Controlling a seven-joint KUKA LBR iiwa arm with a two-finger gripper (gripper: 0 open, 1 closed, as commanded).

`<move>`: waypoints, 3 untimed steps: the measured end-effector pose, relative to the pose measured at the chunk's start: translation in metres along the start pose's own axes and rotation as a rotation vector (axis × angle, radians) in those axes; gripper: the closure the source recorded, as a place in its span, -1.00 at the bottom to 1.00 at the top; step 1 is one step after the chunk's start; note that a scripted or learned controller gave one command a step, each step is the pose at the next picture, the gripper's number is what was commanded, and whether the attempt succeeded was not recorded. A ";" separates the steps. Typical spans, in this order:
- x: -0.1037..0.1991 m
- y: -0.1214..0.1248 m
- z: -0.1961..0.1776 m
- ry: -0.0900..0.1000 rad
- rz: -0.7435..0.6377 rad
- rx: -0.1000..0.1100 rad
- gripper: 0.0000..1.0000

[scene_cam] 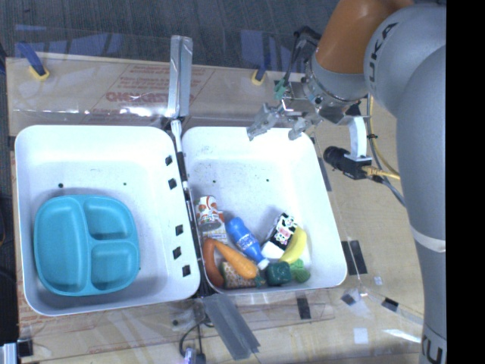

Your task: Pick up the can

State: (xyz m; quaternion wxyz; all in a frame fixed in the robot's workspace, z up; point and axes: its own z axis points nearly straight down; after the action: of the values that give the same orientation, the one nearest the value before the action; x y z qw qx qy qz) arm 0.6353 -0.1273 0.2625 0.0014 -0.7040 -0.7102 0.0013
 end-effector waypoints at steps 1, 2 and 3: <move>-0.077 -0.031 0.007 -0.001 0.010 0.001 -1.00; -0.023 -0.027 0.082 0.000 0.122 0.001 -1.00; 0.008 -0.002 0.051 0.000 0.047 -0.002 -1.00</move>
State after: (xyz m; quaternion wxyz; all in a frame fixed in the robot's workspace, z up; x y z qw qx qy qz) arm 0.6334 -0.1191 0.2118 0.0007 -0.7206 -0.6933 0.0004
